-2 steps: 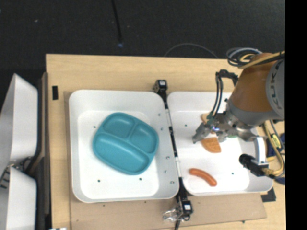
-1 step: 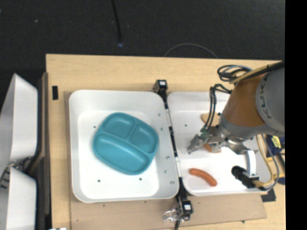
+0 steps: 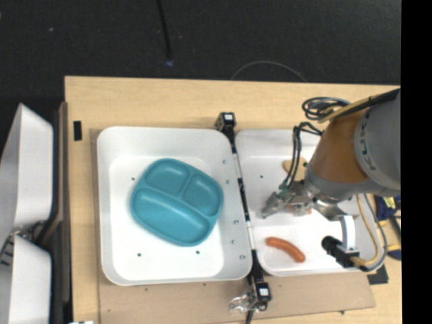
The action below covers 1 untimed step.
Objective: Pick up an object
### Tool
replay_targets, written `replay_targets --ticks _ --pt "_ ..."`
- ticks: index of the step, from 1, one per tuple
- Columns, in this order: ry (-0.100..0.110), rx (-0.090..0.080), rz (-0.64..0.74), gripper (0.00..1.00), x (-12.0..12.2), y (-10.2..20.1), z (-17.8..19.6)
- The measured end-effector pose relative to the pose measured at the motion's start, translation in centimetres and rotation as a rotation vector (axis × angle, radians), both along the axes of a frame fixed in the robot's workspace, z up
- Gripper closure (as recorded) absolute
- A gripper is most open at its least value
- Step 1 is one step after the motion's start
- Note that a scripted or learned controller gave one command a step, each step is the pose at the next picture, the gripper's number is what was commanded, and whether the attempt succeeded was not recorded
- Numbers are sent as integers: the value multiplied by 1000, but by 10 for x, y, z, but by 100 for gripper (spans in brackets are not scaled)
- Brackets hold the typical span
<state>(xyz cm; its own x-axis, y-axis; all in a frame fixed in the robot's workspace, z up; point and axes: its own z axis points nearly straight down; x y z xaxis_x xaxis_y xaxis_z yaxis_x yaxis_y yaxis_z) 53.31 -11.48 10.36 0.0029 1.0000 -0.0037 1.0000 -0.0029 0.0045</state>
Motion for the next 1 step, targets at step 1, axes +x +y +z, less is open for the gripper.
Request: replay_targets --ticks 1 --pt "-3 3 -5 100 1 0 10"
